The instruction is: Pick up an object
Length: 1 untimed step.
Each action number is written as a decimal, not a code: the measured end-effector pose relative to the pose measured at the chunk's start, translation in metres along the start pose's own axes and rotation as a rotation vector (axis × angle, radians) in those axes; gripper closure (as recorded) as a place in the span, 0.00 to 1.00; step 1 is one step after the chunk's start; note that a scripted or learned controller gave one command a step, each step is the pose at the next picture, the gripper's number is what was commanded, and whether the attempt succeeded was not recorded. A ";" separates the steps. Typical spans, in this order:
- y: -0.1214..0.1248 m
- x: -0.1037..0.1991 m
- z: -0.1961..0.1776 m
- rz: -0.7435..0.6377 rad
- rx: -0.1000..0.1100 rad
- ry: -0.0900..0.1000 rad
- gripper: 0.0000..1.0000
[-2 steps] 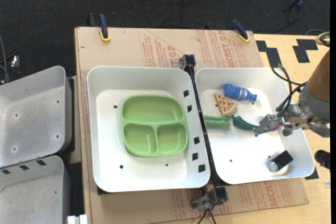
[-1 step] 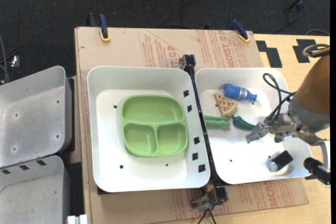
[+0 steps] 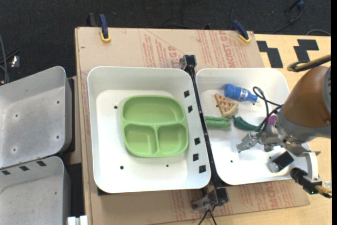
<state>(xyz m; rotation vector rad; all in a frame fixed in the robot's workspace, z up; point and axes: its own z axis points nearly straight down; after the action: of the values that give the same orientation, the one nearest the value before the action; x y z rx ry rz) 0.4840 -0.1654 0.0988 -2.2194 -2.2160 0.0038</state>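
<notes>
Right white bin (image 3: 279, 81) holds a blue plastic bottle (image 3: 238, 93), a tan waffle-textured wedge (image 3: 226, 106) and green rod-shaped pieces (image 3: 231, 123). Metal gripper (image 3: 247, 142) sits just below those rods, fingers spread, nothing between. Left bin: glossy green three-compartment plate (image 3: 155, 125).

Red print on cardboard sheet (image 3: 158, 47) covering the bench, along its far edge and again at the near right corner; upside down or mirrored, too faint to read.
</notes>
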 end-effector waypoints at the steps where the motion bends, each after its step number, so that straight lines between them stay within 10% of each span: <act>1: 0.001 0.000 -0.014 0.001 -0.005 -0.002 1.00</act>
<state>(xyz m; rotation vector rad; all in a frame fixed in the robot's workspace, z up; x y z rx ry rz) 0.4853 -0.1658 0.1124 -2.2242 -2.2179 -0.0001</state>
